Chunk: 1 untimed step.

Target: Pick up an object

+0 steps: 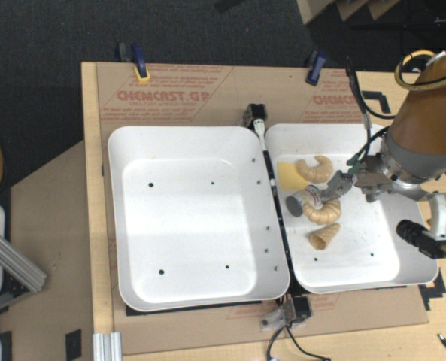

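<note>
Now the claw (pixel 329 192) hangs low in the right bin (pixel 373 265), its tip just beside a croissant (pixel 322 212); I cannot tell if it is spread or pressed together, and nothing shows pinched in it. Another croissant (pixel 317 168), a yellow block (pixel 288 175), a small cone-shaped pastry (pixel 324 236) and a grey thing (pixel 293 204) crowd close around; the left bin (pixel 185 216) sits beside on the table (pixel 95 201). To do this well, I think it should go straight down over one croissant, squeeze across its middle, then lift slowly; pushing sideways could knock the pile away.
</note>
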{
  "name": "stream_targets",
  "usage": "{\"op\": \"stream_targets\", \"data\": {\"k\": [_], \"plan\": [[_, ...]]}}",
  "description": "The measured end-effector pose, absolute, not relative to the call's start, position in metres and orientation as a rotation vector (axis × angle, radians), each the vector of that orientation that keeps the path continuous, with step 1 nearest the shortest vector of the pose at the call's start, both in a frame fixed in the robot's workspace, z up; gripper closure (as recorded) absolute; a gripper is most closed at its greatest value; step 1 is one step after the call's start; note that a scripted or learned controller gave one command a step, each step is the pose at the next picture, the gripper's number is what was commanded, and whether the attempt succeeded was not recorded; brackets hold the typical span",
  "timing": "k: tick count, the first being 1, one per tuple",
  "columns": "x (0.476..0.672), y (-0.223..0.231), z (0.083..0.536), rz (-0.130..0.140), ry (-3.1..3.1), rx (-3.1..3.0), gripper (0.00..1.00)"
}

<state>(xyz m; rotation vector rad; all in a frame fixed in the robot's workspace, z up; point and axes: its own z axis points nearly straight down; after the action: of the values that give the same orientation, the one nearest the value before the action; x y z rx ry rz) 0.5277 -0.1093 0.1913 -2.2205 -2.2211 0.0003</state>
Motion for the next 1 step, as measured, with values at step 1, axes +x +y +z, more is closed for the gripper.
{"op": "stream_targets", "data": {"k": [1], "plan": [[0.6202, -0.0940, 0.1205, -0.004, -2.229, -2.218, 0.00]]}}
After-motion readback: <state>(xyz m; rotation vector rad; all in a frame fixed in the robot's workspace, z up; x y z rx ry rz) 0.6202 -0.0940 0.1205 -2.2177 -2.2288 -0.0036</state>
